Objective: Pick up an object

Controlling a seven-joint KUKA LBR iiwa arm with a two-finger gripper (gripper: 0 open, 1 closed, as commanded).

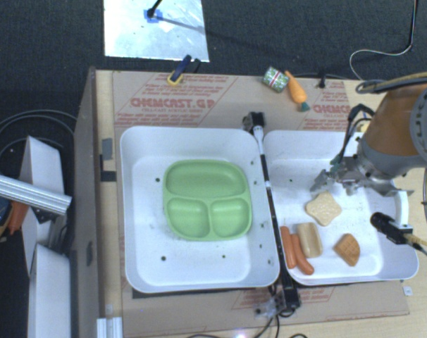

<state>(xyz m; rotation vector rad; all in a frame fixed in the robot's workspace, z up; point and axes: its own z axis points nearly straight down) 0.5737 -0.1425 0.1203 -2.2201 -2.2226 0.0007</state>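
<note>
while metallic, end effector [331, 179] hovers beside square toast [323, 208].

Printed lettering on the bench board

The brown cardboard sheet [199, 94] under the 2 white bins carries red print: behind the left bin [139, 153] it reads roughly "CHEMCAST. G P", with smaller red lines above and below too fine to make out. Behind the right bin [393, 263] a second red print begins "CHEM" before the arm covers it. Nothing else bears readable text.
</note>
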